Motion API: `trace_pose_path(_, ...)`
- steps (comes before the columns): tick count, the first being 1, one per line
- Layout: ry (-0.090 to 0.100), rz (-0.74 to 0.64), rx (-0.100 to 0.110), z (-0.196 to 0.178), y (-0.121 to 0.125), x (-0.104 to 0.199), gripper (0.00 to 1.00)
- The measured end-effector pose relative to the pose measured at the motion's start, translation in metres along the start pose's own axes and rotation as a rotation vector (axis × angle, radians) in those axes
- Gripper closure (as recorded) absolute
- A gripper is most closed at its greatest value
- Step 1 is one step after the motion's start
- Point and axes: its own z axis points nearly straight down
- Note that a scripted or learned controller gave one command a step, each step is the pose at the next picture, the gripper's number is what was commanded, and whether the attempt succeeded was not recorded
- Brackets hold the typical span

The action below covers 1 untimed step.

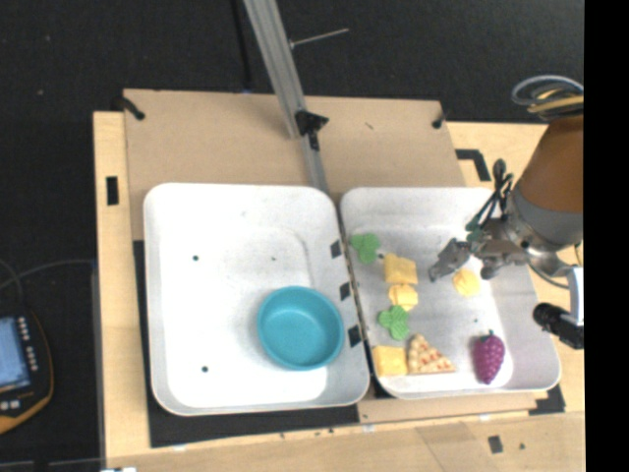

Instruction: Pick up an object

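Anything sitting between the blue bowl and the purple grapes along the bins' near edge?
Yes. In the camera view, between the blue bowl and the purple grapes lie a yellow block and a pizza slice, both in the right bin.

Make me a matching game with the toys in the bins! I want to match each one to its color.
Things:
1. bowl
2. grapes
3. pizza slice
4. broccoli

Colors:
A. purple
B. green
C. blue
D. orange with red dots

Pairs: 1-C, 2-A, 3-D, 4-B
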Motion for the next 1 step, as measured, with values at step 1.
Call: trace_pose_path(1,0.0,0.001,-0.001,-0.0001,0.0001,0.0,0.0)
